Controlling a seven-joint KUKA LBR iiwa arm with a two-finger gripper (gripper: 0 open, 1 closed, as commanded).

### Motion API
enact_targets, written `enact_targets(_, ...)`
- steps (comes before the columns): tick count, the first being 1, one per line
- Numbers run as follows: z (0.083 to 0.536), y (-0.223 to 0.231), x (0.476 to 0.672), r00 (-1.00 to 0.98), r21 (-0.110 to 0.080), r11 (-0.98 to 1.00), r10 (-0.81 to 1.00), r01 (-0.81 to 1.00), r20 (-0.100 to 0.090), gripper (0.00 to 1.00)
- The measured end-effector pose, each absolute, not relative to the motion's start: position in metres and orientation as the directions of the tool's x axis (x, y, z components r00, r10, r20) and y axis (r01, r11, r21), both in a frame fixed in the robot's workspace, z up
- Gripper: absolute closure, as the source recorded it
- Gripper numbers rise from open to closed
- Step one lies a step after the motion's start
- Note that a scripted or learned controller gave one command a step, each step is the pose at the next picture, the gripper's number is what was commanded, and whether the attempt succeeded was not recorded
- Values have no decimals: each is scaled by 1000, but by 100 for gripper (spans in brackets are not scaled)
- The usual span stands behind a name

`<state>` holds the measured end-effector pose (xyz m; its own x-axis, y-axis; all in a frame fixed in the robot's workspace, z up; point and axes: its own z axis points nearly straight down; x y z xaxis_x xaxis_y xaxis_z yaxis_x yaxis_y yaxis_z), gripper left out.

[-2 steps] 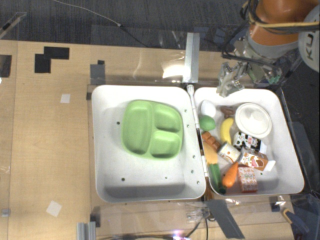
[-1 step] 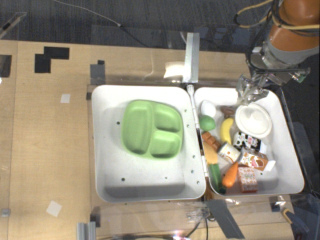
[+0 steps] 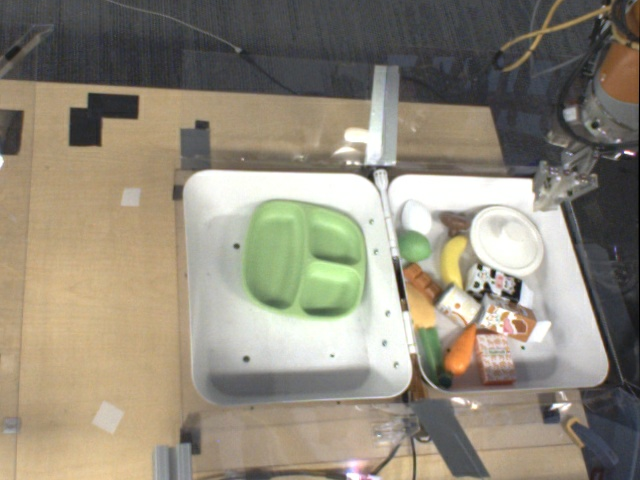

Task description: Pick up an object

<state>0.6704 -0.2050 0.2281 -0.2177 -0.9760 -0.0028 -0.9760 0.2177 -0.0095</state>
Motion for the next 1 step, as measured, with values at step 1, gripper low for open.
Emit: enact_targets(1,242,-202,673,-219,-20,219,-976,-976,-8,100)
